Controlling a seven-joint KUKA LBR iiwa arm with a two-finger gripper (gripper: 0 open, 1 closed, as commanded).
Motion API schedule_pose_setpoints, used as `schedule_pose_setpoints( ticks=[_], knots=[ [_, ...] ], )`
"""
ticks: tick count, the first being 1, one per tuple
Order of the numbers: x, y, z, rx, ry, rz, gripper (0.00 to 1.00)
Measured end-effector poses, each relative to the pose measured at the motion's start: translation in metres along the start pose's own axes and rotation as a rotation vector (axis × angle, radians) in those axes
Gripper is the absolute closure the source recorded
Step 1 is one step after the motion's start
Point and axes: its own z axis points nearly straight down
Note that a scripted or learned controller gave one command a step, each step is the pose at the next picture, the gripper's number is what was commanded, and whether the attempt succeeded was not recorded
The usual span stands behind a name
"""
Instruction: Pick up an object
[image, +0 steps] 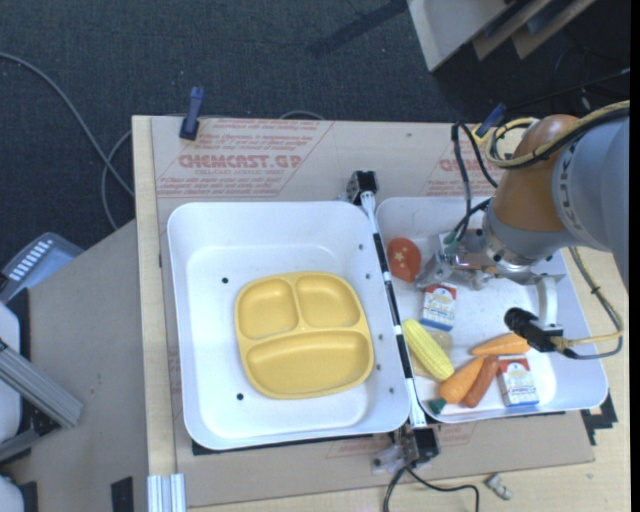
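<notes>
Gripper (462, 262) is low in the right bin (588, 385), near the small carton (438, 306), likely targeting it. Can't tell its opening or hold.

small milk carton (438, 306) upright in right bin (590, 385).

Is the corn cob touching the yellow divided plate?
Apart. Camera view shows the corn cob in the right bin, the yellow plate in the left.

Two bins (200, 235), maybe three carrots (462, 380)
</notes>
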Motion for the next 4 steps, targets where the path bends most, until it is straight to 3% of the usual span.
schedule_pose_setpoints(
  ticks=[1, 2, 3, 4],
  knots=[
    [0.023, 0.026, 0.0, -0.002, 0.0, -0.002, 0.0],
    [0.01, -0.027, 0.0, 0.002, 0.001, 0.0, 0.0],
    [0.011, -0.027, -0.009, 0.001, 0.001, 0.0, 1.0],
    [0.107, -0.005, -0.101, -0.002, 0.001, -0.003, 1.0]
  ],
)
